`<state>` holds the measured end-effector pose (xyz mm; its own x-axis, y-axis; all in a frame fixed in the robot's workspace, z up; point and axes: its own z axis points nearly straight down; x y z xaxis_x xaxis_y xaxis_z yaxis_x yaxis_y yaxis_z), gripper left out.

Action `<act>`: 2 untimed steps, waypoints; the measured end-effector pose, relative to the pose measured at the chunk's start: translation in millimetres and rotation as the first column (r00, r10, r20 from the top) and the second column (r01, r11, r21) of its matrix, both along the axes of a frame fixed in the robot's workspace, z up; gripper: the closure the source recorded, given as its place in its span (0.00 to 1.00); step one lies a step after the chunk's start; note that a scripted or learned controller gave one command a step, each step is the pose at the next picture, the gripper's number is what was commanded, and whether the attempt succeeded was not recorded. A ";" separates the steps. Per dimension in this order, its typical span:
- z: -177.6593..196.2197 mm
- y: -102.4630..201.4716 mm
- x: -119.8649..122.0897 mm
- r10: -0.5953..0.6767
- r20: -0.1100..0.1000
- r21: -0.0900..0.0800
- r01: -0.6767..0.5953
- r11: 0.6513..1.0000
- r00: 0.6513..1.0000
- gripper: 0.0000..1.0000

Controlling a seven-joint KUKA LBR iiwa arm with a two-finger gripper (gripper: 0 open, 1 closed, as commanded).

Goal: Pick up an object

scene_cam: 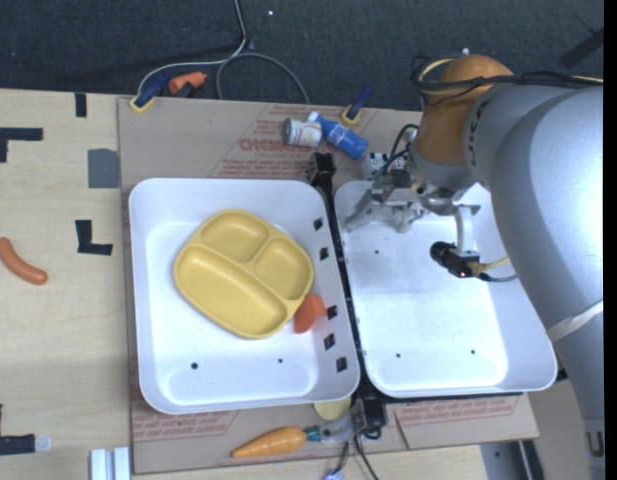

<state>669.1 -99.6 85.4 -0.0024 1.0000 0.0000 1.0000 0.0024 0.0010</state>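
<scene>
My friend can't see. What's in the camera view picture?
A grey robot arm reaches over the right white bin, its tool near the bin's top corner. The left white bin holds a yellow divided plastic plate and a small orange piece.

A yellow divided plate point(244, 271) lies in the left bin point(148, 298), an orange piece point(309, 314) touching its edge; the gripper point(388, 208) hangs over the right bin's point(438, 368) far corner; a carrot point(270, 442) lies on the bench.
</scene>
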 end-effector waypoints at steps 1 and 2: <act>0.1 2.7 -0.8 -0.002 -0.001 -0.004 0.002 1.000 1.000 0.00; 0.1 2.7 -0.8 -0.002 -0.001 -0.004 0.002 1.000 1.000 0.00</act>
<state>668.3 -97.0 85.4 -0.0004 1.0000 -0.0040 1.0000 0.0004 -0.0001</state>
